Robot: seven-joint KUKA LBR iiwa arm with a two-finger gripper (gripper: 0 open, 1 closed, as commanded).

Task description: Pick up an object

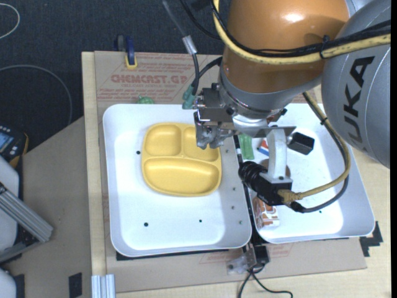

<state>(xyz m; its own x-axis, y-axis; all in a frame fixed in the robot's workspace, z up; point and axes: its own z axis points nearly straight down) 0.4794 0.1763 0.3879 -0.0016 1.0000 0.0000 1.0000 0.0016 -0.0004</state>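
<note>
Yellow tray (180,166), corner under fingers (208,138)

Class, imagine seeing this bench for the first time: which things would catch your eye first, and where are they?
The arm's big orange band dominates the top right. Below it, the gripper hangs over the right edge of a yellow divided tray lying in the left bin. Small items, partly hidden, sit in the right bin.

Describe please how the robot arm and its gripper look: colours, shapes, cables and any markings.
The arm is grey, rounded and thick, with black letters "UKA" on its side and a glossy orange band above the wrist. Yellow and black cables loop around it. The gripper is a small grey metal assembly below a round silver flange.
</note>
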